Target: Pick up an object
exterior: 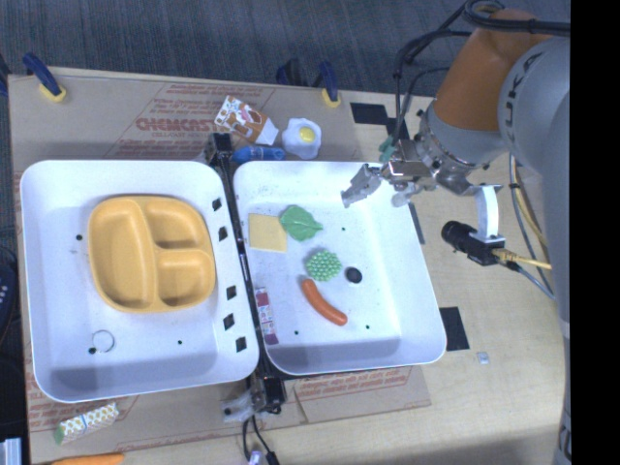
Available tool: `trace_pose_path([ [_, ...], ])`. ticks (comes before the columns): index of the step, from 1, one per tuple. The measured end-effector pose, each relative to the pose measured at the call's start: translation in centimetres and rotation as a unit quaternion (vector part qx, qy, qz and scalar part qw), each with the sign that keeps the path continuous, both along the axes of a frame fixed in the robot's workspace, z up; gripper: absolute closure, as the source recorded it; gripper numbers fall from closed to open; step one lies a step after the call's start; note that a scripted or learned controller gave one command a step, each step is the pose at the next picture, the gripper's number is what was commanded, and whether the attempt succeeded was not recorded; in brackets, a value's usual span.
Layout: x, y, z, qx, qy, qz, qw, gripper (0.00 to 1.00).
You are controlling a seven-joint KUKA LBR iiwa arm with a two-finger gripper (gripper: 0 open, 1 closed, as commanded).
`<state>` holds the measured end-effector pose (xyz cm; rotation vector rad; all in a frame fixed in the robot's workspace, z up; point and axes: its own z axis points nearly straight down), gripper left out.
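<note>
In the right bin, a green leaf lies just beside a yellow cheese slice. Nearer that bin's front lie a green bumpy ball, a small dark disc and an orange sausage. The gripper hovers over the bin's far right part, fingers spread, pinching nothing. A yellow divided plate sits in the left bin.

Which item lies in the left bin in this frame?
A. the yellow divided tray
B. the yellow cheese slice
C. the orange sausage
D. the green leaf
A: the yellow divided tray sits in the left bin, while the orange sausage, green leaf and yellow cheese slice all lie in the right bin.
</note>
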<state>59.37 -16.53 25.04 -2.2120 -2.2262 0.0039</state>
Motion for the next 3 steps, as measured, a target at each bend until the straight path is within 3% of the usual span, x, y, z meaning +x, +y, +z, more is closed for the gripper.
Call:
trace_pose_path([
  [1,-11.3,1.1,-15.6,0.0007,0.001,-0.04,0.9992,0.0],
  [2,-11.3,1.1,-14.6,0.0009,0.001,-0.037,0.9993,1.0],
  [3,-11.7,3.9,-1.5,0.0,-0.001,-0.143,0.9897,1.0],
])
